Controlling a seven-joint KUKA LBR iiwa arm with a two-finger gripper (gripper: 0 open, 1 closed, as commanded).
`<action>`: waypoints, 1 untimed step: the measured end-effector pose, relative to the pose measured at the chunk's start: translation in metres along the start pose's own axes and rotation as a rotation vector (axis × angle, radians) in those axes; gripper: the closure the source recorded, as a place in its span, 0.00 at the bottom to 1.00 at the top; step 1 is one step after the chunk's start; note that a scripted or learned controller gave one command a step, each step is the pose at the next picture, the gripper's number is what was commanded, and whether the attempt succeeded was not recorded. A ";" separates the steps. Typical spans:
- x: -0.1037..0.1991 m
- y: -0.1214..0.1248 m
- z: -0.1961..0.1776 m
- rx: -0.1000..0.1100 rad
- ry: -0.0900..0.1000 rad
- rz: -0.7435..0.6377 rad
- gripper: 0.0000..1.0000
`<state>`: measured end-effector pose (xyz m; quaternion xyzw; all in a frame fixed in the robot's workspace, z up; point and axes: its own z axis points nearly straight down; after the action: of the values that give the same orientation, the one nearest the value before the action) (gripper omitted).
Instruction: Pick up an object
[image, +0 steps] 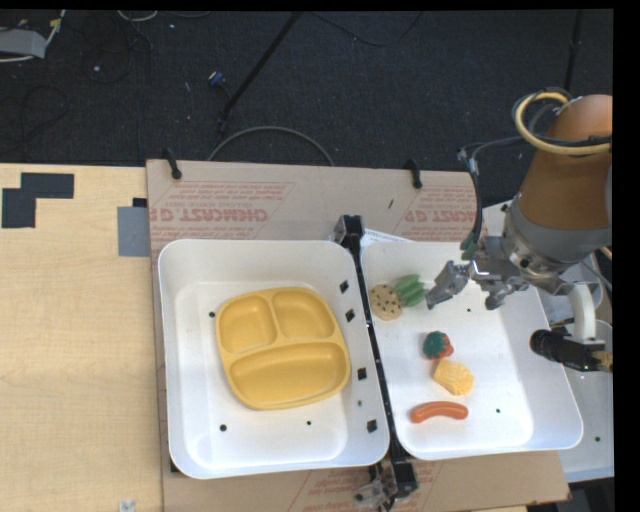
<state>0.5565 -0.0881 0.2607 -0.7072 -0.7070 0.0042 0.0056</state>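
- Two fingers of the gripper (468, 284) stand spread apart with nothing between them; one finger (447, 283) stretches out to the picture's left, the other (498, 296) sits nearer the wrist.
- The left fingertip hangs over the right bin (545, 425), just beside the green toy vegetable (409, 290), and whether it touches that piece cannot be told.
- Touching the green piece on its left lies a round speckled cookie (385, 301), close to the divider (366, 345) between the two bins.
- Below the gripper, near the middle of the right bin, rests a small toy with a dark green top and a red base (437, 345).
- Just beneath that one lies a yellow corn piece (453, 377), and below it again, apart from it, a red-orange sausage (439, 411) stretched sideways.
- All five of these small objects sit on the floor of the right bin, none lifted off it.
- Behind the fingers the wrist widens into grey metal, and above it rises the orange band of the arm (565, 170), entering from the right of the picture.
- A black cylindrical part (565, 349) shows at the right bin's right edge, under the arm.
- The left bin (190, 420) carries a yellow divided tray (281, 346) with three compartments, lying flat and slightly turned.
- Both bins rest on a brown cardboard sheet (300, 205) with red print, which lies on a pale wooden bench (70, 350).
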 end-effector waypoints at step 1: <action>0.000 0.002 -0.005 -0.009 -0.001 -0.001 0.00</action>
<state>0.5583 -0.0883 0.2655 -0.7068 -0.7074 0.0013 0.0019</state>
